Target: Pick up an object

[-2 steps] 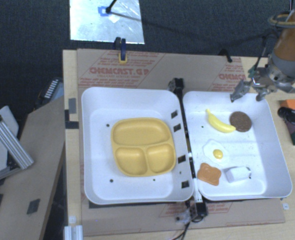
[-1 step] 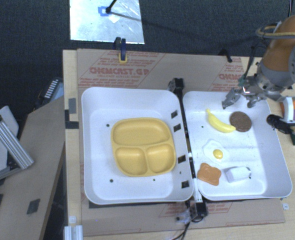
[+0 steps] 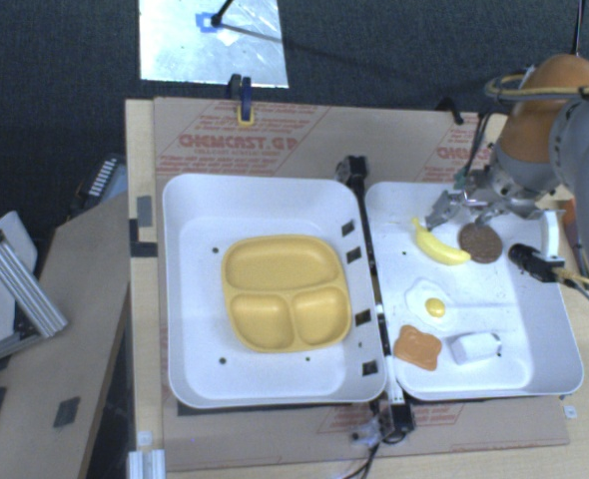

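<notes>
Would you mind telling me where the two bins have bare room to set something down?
Left bin: bare floor rings the yellow tray, widest along its far side. Right bin: free near strip beside the white block; the far half is crowded by banana, brown disc and gripper.

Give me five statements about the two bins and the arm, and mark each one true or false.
1. The yellow divided tray lies in the left bin. True.
2. The banana lies in the left bin. False: it lies in the right bin.
3. The fried egg lies nearer the camera than the banana. True.
4. The gripper is above the tray. False: it is over the right bin, near the banana.
5. The brown disc lies beside the banana. True.
</notes>
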Motion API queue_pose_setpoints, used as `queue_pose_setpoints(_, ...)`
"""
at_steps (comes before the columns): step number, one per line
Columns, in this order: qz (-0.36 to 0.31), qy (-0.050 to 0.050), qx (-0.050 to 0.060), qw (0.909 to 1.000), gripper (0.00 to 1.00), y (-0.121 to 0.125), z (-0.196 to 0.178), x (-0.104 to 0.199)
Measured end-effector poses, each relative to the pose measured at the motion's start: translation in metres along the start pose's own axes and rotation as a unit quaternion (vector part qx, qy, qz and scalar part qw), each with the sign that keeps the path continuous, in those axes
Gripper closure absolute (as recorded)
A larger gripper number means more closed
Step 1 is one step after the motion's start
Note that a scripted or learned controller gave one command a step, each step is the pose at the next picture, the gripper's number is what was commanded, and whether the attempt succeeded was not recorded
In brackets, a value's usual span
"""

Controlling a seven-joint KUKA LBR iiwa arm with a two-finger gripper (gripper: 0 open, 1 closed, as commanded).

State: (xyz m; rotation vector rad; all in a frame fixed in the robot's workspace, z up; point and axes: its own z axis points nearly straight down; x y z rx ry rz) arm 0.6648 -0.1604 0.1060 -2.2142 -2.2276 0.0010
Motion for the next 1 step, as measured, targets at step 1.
queue_pose_setpoints(1,0.0,-0.001,-0.003,1.0,0.0,0.0018,0.0198,0.0002)
